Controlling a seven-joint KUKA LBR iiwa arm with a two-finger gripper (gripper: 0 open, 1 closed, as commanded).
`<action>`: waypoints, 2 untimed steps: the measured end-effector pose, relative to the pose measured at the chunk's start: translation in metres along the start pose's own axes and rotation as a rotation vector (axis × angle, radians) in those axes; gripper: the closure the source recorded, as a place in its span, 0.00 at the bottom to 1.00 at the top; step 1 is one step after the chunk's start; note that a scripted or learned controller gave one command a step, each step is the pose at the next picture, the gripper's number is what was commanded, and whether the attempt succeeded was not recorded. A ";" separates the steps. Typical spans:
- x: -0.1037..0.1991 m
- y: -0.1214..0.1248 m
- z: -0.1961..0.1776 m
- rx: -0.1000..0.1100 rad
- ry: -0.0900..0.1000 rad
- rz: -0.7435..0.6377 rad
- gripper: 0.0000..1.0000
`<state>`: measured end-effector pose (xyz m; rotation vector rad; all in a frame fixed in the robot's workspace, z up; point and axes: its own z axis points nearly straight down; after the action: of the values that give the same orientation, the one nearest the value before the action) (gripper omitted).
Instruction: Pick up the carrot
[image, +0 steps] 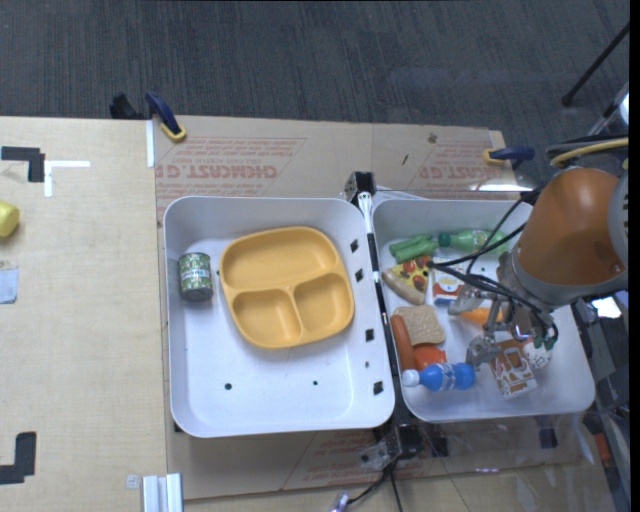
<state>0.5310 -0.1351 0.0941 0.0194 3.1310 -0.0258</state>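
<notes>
Wooden bench (80, 380), cardboard sheet (330, 155) beneath bins, dark carpet (300, 50) beyond.

plate (288, 285) in left bin (190, 400) | can (195, 275) left of plate | bottle (440, 377) in right bin (570, 395)

- The left bin (200, 390) has open floor along its near side and near-right corner; a yellow divided plate (288, 285) fills its middle and a small green can (195, 276) stands just beside the plate's left edge.
- The right bin (570, 395) is crowded: a green bottle (470, 239), a pizza slice (406, 281), a sandwich (420, 325), a blue-capped bottle (440, 377) and a small carton (513, 371) lie close together.
- The arm (570, 240) and its cables overhang the bin's right half, with the gripper (505, 335) low among the items.
- The carrot (478, 312) lies just beside the gripper, hemmed by neighbours.
- The bench (80, 330) left of the bins is mostly bare.
</notes>
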 end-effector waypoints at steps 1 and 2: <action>-0.002 0.003 -0.010 -0.005 -0.003 -0.002 1.00; 0.049 -0.010 0.000 -0.015 -0.003 -0.212 1.00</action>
<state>0.4817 -0.1441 0.0937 -0.3123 3.1146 -0.0038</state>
